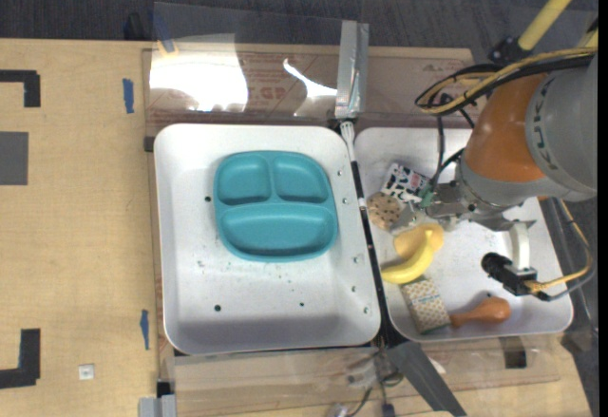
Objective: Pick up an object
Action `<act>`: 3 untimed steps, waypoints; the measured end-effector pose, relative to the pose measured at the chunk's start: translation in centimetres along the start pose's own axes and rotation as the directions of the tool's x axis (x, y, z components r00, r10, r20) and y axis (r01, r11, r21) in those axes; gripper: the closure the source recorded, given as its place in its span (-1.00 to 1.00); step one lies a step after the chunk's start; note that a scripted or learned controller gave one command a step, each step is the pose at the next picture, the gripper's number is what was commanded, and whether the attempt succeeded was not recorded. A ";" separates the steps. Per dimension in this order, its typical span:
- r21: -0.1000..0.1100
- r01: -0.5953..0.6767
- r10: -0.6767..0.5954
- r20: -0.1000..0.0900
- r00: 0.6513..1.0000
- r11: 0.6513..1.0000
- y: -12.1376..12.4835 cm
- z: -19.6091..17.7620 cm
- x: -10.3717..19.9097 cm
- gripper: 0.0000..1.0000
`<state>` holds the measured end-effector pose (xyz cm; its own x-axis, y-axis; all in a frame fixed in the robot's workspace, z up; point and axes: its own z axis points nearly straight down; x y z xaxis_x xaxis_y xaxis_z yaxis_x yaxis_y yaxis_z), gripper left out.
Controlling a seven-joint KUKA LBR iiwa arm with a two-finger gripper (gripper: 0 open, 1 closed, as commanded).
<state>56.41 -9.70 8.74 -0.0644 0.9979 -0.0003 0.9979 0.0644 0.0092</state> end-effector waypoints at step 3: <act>-0.001 0.001 -0.001 0.000 1.000 1.000 0.1 -0.8 -0.1 -1.00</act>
